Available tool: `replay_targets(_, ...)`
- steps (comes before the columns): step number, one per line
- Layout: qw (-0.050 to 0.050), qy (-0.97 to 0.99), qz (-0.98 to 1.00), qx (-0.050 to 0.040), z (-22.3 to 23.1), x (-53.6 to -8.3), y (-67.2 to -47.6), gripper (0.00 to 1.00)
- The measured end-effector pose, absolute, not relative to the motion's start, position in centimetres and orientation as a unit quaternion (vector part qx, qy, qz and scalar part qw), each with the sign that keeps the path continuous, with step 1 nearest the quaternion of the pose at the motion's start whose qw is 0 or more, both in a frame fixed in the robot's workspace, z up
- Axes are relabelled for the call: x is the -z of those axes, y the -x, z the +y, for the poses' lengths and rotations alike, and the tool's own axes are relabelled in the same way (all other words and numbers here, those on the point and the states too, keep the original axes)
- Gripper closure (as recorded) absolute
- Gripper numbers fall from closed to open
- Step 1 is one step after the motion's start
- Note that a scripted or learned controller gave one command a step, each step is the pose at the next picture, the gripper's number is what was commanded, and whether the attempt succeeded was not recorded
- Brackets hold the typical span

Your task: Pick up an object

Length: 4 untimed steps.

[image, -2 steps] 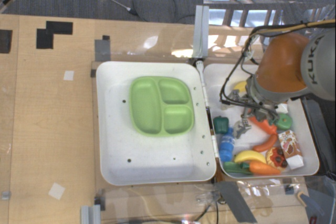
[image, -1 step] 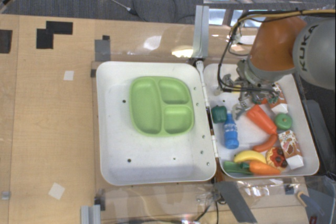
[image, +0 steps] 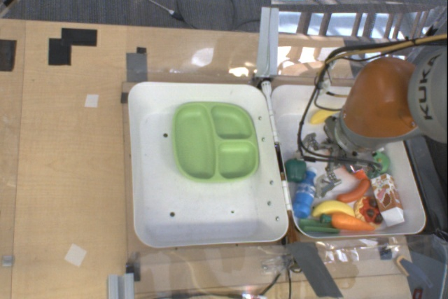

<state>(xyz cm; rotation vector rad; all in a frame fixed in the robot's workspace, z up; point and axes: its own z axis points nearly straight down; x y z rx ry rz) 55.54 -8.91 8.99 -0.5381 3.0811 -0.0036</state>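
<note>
- Left bin [image: 150, 220]: taken up by a green divided plate [image: 215, 140], likely the drop spot.
- Right bin [image: 418, 210]: toys piled at 6 o'clock, banana [image: 332, 208] and carrot [image: 352, 223] included.
- Gripper [image: 327, 178]: lowered over the pile; opening and hold cannot be told.

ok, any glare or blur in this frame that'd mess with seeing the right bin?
Camera view: bright glare on the bench behind the bins and on the metal rail. Left bin is evenly lit, with the green plate sharp. In the right bin, the arm covers and shades much of the toy pile; the gripper is hard to make out.
</note>
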Motion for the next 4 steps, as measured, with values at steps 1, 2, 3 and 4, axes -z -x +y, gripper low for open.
replay_targets(1,0.014,0.11,0.994,0.0057,-8.9,-9.2,-51.3,0.0)
replay_targets(2,0.009,0.075,0.997,0.0023,-14.9,-9.0,-55.4,0.0)
replay_targets(3,0.014,0.078,0.997,0.0032,-14.8,-10.4,-55.7,1.0)
replay_targets(4,0.013,0.078,0.997,0.0029,-14.7,-10.3,-55.7,0.0)
